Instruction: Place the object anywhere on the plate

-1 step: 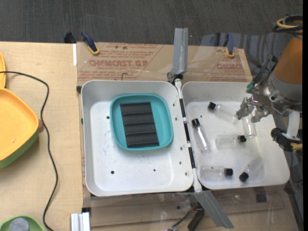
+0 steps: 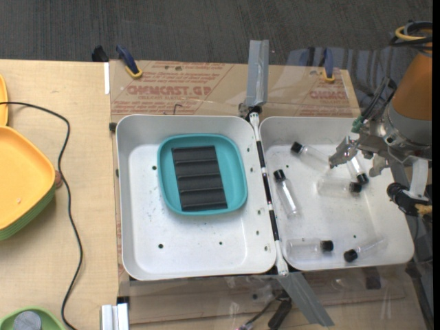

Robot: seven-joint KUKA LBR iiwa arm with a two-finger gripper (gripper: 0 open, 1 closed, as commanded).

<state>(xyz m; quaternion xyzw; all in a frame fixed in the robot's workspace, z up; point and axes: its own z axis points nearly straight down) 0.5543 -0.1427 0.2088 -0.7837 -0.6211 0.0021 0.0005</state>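
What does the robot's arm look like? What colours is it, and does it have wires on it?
The arm is grey metal with a big rounded orange band above the wrist. Dark cables run alongside it, and a loop of yellow and black cable sits at the top. Its end effector is silvery grey with thin metal fingers, small black parts and a tiny green spot.

Bright, even overhead light, soft shadows inside the white bins (image 2: 130,205), perhaps slight blur at the edges.
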